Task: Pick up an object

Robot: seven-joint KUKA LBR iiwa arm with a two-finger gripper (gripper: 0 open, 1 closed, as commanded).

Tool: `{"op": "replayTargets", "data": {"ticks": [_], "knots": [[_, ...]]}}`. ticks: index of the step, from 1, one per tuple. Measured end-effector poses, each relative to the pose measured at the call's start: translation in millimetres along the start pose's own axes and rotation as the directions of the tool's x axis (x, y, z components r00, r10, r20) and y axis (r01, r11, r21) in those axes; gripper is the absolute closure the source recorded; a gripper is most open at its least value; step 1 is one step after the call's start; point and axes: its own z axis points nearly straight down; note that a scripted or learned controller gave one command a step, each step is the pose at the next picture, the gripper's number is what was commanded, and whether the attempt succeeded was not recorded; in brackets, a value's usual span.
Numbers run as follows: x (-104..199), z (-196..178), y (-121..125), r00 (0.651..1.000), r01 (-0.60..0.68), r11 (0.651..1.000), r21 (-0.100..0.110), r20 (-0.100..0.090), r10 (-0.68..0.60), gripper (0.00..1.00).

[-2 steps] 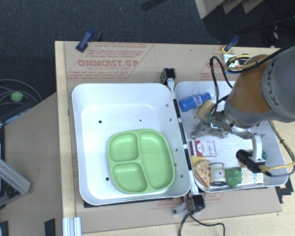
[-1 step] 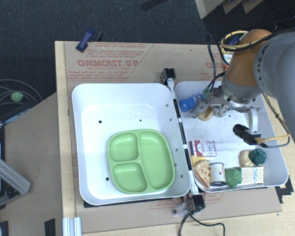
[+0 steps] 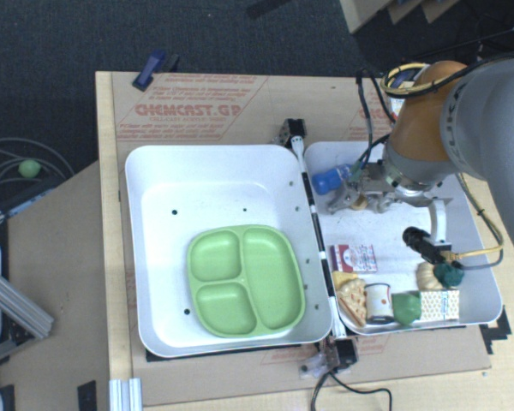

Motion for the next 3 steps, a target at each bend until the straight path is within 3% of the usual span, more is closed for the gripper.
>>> {"op": "replayTargets", "data": {"ticks": [1,2,3], "knots": [[-32,-23,43,1.000,0.002,1.000,0.014,0.000,-0.002,0.00],[3,0,35,1.000,0.001,1.000,0.001,0.000,-0.001,0.00],[1,0,31,1.000,0.001,1.000,0.000,0.000,-0.001,0.00]]}}
